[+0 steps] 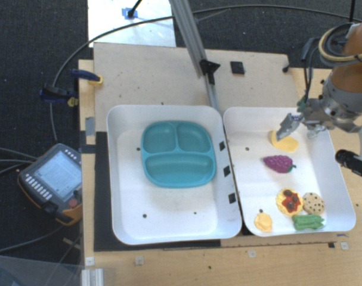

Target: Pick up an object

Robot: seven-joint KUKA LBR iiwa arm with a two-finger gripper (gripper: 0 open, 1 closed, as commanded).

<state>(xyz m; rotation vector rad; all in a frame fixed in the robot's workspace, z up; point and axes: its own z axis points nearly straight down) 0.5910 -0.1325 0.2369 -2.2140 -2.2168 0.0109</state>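
Now, fingers (300,126): spread open over the flat yellow toy food piece (285,142).
Tip: go straight down, then squeeze gently.

The arm (347,70) is a rounded orange-tan shell ringed by a pale band and dark cables near the top, narrowing to a grey metal wrist — and ending in the tool (300,126), grey with two short silver fingers.
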